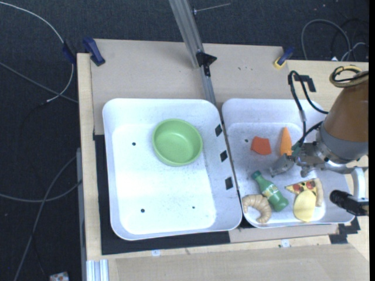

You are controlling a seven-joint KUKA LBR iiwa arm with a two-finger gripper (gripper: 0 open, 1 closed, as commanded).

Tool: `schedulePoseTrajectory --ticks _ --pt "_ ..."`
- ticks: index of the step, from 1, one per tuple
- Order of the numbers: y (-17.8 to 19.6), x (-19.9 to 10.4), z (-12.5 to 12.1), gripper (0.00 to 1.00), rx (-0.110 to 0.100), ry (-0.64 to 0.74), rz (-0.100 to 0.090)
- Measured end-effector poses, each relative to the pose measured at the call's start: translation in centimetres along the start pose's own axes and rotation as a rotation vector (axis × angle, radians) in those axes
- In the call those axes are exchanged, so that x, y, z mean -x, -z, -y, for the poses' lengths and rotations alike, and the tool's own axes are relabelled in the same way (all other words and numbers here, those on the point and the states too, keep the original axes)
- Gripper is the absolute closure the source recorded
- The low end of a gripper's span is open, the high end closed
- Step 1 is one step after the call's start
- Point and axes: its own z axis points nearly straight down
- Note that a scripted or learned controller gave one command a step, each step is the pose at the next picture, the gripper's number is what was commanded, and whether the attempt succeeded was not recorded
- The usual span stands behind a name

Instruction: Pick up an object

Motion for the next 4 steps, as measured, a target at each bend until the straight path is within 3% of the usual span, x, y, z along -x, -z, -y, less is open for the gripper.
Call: schedulePoseTrajectory --ticks 1,3,4 --pt "1.5 0.0 -0.1 1.00 0.007 0.000 0.001" --pt "10.9 -0.5 0.0 1.00 0.017 0.002 0.007" --pt "9.8 -5.1 -2.4 1.00 0.014 0.006 0.006"
